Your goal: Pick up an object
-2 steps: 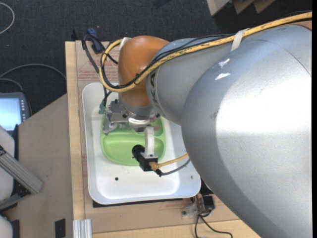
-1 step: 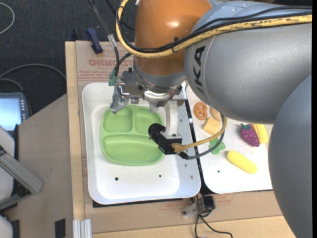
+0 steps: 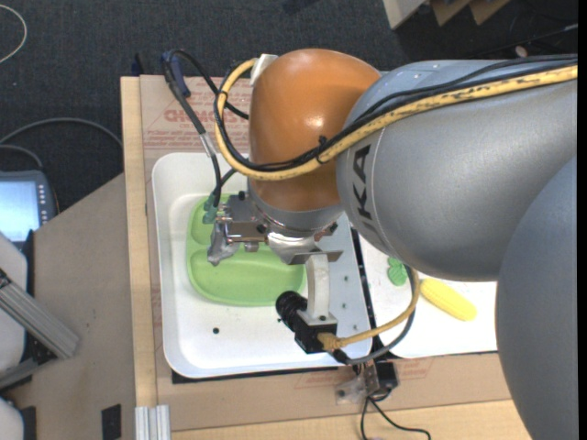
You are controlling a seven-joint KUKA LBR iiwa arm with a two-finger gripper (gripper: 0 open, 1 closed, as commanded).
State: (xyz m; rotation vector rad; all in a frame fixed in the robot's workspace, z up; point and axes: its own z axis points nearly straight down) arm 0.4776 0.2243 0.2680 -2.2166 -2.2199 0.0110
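Looking down, we see the arm (image 3: 440,154) over the left bin (image 3: 174,273), its gripper (image 3: 223,246) above a green object (image 3: 229,278); we cannot tell the claw's state.

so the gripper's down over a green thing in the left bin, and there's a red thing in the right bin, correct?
Not quite: the thing in the right bin is yellow, not red, as the camera view shows. The rest stands: the gripper is down over the green thing in the left bin.
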